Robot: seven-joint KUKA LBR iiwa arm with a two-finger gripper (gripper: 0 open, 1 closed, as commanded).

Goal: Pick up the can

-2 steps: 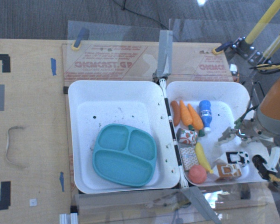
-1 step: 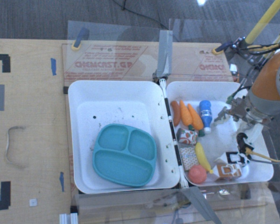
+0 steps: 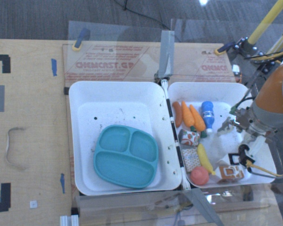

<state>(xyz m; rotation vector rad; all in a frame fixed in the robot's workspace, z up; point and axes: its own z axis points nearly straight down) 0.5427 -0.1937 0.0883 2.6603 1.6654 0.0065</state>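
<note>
The hand (image 3: 228,124) hung low over the middle of the right bin (image 3: 217,89), nothing visibly between its fingers, though whether they stood wide or narrow could not be told. The can (image 3: 189,138) lay on its side near the bin's left wall, just below the carrots (image 3: 188,115) and above the banana (image 3: 204,158). This looked like the approach step; the next move would call for shifting left over the can and descending squarely.
</note>
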